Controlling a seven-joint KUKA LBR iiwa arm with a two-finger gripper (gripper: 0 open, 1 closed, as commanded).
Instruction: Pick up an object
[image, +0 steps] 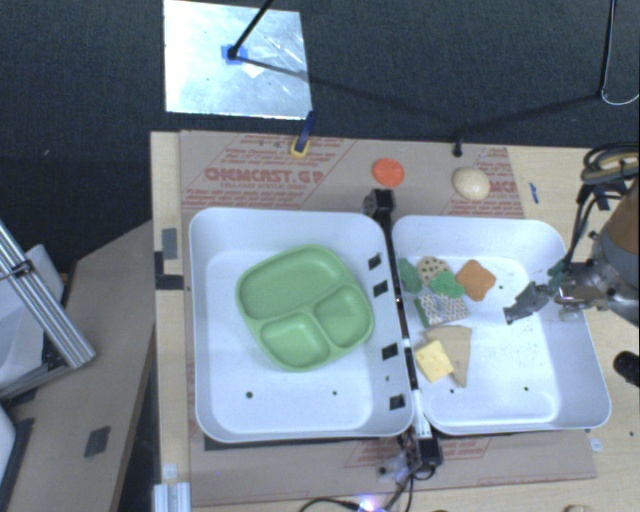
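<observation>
Dark carpet surrounds the bench (170, 330), which carries a cardboard sheet (260, 170) under two shallow white bins.

Camera view:
- Left bin (215, 400) holds a green three-compartment plate (304, 306), flat, roughly central.
- Right bin (560, 400) holds a cluster of small things near its left wall, just beside the divider (392, 300) between the bins: an orange block (476, 279), a spotted tan piece (432, 267), green bits (446, 286), a patterned piece (442, 307), a yellow block (434, 360) lying against a tan wedge (460, 345).
- Behind the bins, on the cardboard: an orange disc (388, 173) and a pale egg-shaped thing (471, 183).
- Gripper (525, 303) reaches over the right bin from its right side, well apart from the cluster. Fingers too dark and small; cannot tell whether spread or pressed together. Nothing visible between them.
</observation>
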